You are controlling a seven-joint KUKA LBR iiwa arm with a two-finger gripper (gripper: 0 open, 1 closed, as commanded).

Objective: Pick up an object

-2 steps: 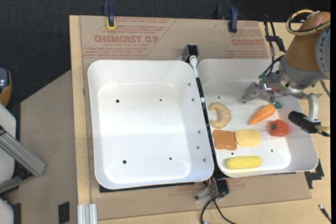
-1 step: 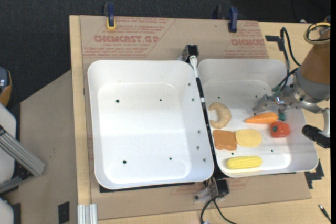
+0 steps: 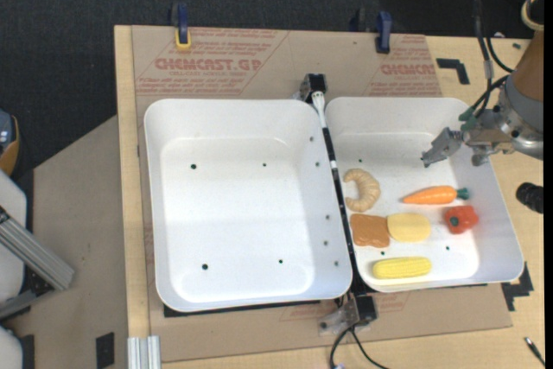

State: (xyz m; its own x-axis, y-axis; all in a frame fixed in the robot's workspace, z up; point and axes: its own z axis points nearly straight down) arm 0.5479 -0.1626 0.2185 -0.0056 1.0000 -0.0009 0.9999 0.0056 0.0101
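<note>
We saw a big table (image 3: 259, 56) with a brown board on top. Two white bins sat on it side by side. The left bin (image 3: 173, 186) was the bigger one. The right bin (image 3: 389, 121) had all the toy food in it, down at its near end.

The arm (image 3: 527, 99) came in from the right. Its end effector (image 3: 436, 153) hung over the far part of the right bin, apart from the food. Its dark tip pointed left, but we could not tell if it was wide or narrow. We saw nothing in it.

The corn (image 3: 401, 268) lay closest to the near wall. The carrot (image 3: 429, 196) lay just right of the shrimp (image 3: 362, 188). A yellow round piece (image 3: 408, 226) touched a brown slice (image 3: 370, 231). A small tomato (image 3: 460, 219) sat just below the carrot's green end.

We thought the carrot was the best pick. It was nearest the end effector and had room on both long sides. It looked like light, hard plastic, so it might be smooth and slip. We would take it across its thick middle, not the thin tip. The tomato was round and might roll away.
</note>
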